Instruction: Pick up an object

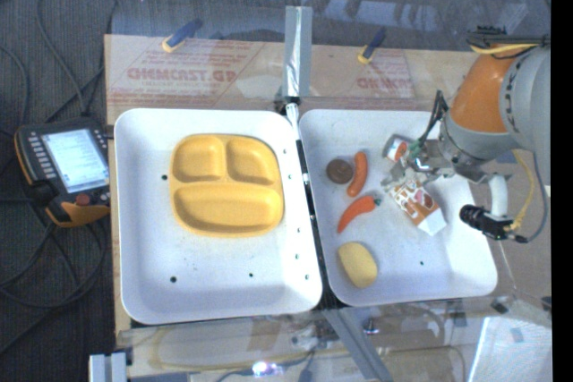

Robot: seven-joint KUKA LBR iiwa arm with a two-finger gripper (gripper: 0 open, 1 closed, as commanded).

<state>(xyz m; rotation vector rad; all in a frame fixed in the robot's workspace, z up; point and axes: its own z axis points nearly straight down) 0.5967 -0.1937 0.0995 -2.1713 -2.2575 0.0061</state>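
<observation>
you're looking down on two white bins side by side on the bench. the left bin [143,282] carries one thing, a yellow divided tray [227,183], sitting in its upper middle, nearer the far edge than the near one.

the right bin [466,277] is where the action is. your gripper [414,164] is down low over the bin's upper right area, the grey arm [524,116] with its orange band [479,98] coming in over the bin's right edge. how the gripper stands, you cannot tell from here, the wrist and cabling clutter it.

right under and beside the gripper lies a small white and red carton [419,206], tilted, its lower end pointing toward the bin's right edge. a second little white and red packet [396,148] sits just up and left of the gripper, toward the far edge. whether the gripper touches either one, you cannot tell.

toward the bin's left edge you've got a brown round piece [338,171], and touching it on its right an upright orange-red sausage shape [358,174]. just below those lies a carrot [357,212], slanted, its green tip pointing at the carton. near the bin's near edge, left of centre, rests a yellow potato [357,265], well apart from the gripper.

a handheld pendant [61,170] with a lit screen lies off the bench's left edge.
</observation>
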